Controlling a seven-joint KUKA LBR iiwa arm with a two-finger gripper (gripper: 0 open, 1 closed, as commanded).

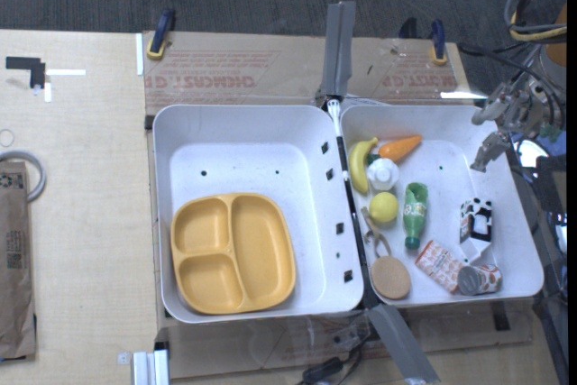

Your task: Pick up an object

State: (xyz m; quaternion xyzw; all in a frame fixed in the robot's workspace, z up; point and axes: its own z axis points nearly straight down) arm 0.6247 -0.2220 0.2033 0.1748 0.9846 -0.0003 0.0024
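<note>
My gripper (494, 132) hangs at the right bin's (448, 132) upper right edge, fingers apart and gripping nothing. The black-and-white carton (476, 222) lies below it, near; the green bottle (415, 214) further left.

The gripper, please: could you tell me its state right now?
Gripper: over the right bin's far right corner, nothing visibly held; open or shut cannot be told.
</note>
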